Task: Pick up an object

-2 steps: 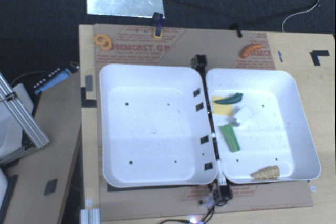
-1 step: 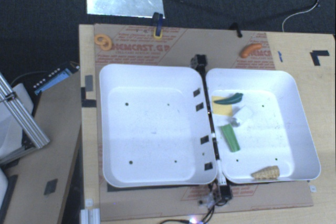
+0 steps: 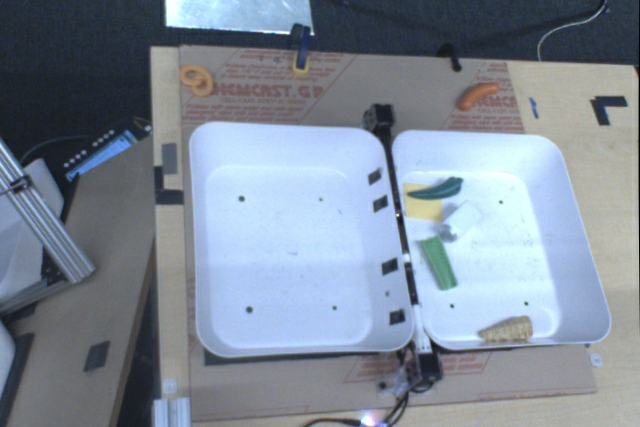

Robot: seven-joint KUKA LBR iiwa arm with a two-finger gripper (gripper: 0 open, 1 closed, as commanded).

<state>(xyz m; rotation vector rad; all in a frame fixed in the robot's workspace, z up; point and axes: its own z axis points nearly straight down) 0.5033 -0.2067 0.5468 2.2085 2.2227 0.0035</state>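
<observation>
Right bin — green stick, beige cone near front.

Even overhead light, white bins glaring slightly, whole frame softly blurred

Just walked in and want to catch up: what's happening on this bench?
Nothing is being handled at this moment. The right bin holds a dark green piece on a yellow block, a green stick, a small grey item and a tan cone-like piece. The left bin sits beside it.
</observation>
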